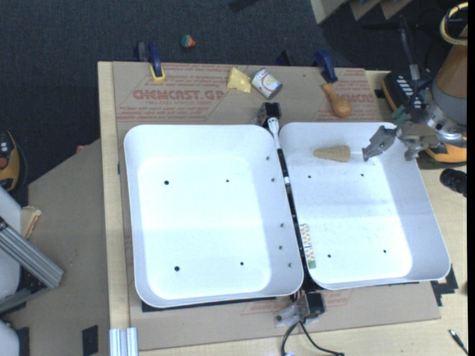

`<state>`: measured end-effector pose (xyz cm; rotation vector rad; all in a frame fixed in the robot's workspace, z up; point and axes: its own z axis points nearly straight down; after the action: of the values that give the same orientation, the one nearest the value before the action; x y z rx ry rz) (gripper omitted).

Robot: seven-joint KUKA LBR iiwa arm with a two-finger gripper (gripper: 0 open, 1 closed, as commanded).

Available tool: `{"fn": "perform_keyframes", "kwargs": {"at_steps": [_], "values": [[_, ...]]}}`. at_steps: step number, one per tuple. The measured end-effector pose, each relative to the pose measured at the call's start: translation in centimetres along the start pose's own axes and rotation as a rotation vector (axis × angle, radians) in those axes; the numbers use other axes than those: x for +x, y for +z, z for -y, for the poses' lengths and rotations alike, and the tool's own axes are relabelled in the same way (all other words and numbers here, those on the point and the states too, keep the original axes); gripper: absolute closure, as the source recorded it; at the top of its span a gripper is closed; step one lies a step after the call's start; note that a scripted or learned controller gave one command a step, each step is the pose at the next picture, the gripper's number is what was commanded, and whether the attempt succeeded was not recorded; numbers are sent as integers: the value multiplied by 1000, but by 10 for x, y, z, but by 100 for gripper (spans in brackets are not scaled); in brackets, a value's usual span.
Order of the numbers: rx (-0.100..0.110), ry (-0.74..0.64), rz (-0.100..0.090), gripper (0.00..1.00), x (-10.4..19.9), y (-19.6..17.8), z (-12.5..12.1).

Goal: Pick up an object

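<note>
A tan, cone-shaped object [332, 153] lies near the far edge of the right bin [415, 221]. My gripper [392, 147] hangs at that bin's far right corner, just to the right of the tan object. Its fingers are spread, so it is open, and nothing sits between them. The nearer fingertip [373, 147] is a short gap away from the object's right end. The left bin [133, 199] has nothing in it.
On the bench behind the bins lie a yellow wedge [239, 81], a small can [266, 84] and a brown wooden piece [338, 101]. Blue clamps [154, 59] [323, 64] grip the bench's far edge. A black-handled tool [271, 114] rests at the seam between the bins.
</note>
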<state>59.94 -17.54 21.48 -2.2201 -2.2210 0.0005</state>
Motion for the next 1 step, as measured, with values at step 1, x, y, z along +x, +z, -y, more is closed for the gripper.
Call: {"fn": "perform_keyframes", "kwargs": {"at_steps": [1], "values": [[-21, -8, 2, 0, 78, -195, 10]]}}
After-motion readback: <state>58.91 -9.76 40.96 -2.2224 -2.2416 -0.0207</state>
